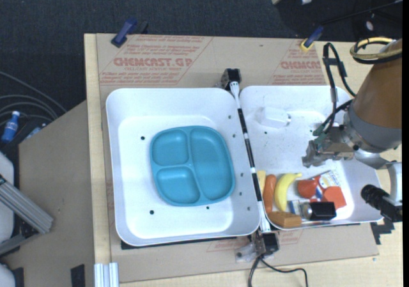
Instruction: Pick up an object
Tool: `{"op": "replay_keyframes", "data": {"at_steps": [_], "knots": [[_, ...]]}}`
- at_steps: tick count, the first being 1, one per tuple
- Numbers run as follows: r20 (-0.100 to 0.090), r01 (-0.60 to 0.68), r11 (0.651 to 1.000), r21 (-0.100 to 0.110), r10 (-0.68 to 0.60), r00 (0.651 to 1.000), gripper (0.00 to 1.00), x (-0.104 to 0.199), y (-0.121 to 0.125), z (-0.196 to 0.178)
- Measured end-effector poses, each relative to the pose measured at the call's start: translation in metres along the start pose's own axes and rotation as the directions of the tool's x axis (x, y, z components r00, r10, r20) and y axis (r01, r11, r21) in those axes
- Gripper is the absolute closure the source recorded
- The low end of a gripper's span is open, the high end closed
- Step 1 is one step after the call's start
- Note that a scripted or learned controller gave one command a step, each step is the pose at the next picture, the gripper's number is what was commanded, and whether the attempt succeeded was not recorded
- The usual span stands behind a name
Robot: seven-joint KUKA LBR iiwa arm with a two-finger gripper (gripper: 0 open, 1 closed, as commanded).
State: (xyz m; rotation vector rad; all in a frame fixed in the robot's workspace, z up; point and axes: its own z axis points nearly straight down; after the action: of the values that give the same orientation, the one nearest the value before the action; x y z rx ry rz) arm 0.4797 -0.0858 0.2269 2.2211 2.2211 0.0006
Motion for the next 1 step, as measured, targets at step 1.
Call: {"op": "replay_keyframes", "data": {"at_steps": [1], "knots": [[0.001,-0.001,1.0,-0.001,0.001,1.0,1.0,-0.0371,-0.0003,-0.0168]]}}
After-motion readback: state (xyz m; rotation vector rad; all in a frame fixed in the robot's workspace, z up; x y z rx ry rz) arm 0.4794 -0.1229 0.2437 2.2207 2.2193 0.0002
